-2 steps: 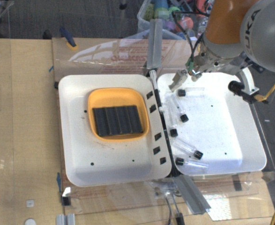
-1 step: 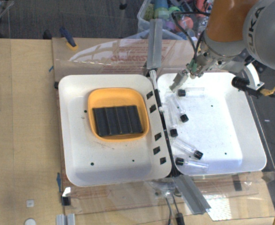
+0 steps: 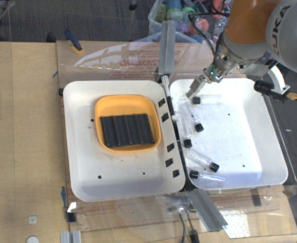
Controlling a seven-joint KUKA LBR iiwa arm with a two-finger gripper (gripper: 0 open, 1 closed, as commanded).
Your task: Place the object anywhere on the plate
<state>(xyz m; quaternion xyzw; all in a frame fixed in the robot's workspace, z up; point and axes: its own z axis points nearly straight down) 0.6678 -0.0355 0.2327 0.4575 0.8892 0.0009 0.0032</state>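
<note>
An orange-yellow plate [image 3: 127,102] lies in the left bin [image 3: 82,161]. A black ridged block [image 3: 127,130] rests flat on the plate, filling most of its middle. My gripper [image 3: 194,89] hangs over the far left corner of the right bin [image 3: 249,135], pointing down and left, well apart from the plate. Nothing shows in it. Just below its tip lies a clear tube with a black cap [image 3: 196,100].
Several more clear tubes with black caps [image 3: 199,127] lie scattered along the right bin's left side down to its near corner [image 3: 194,174]. A raised divider with black clips [image 3: 169,135] separates the bins. A crate of coloured items [image 3: 188,4] stands behind.
</note>
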